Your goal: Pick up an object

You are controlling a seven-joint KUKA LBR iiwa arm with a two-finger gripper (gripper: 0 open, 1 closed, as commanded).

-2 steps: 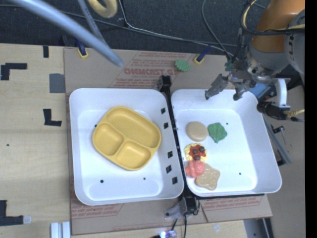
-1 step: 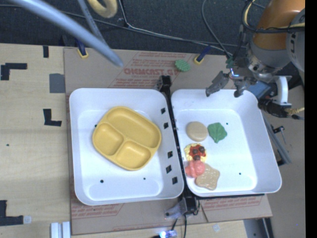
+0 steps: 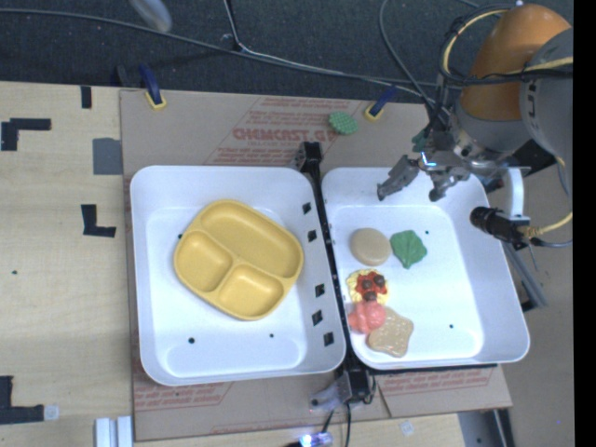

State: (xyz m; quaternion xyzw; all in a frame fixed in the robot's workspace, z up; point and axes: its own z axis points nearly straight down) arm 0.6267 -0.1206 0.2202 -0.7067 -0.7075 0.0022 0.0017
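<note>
The right bin [image 3: 466,277] holds several small food toys: a tan round piece [image 3: 370,246], a green leaf piece [image 3: 408,248], a yellow piece topped with red and dark bits [image 3: 370,285], a pink piece [image 3: 366,316] and a tan star-like piece [image 3: 391,334]. My gripper [image 3: 415,182] hangs over the far end of the right bin, above and behind the green leaf piece. Its two fingers [image 3: 392,183] are spread apart with nothing between them.
A yellow divided plate [image 3: 238,258] lies in the left bin [image 3: 158,277]. A small green object [image 3: 343,124] rests on the cardboard behind the bins. Cables run across the dark area at the back. A black clip [image 3: 310,157] sits where the bins meet.
</note>
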